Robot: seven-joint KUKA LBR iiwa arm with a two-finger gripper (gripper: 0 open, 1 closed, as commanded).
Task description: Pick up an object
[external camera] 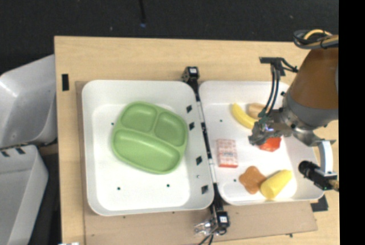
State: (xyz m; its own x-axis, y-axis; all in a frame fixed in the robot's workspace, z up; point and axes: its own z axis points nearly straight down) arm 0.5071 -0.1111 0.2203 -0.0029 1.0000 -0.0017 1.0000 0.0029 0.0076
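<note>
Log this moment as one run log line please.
gripper low in right bin | over red object | banana beside | grasp unconfirmed

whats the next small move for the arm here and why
Probably a short straight descent onto the red object. The gripper sits at that object's left edge in the right bin, with the banana close on its upper left, so dropping straight down rather than sliding sideways seems least likely to knock the banana.
</note>
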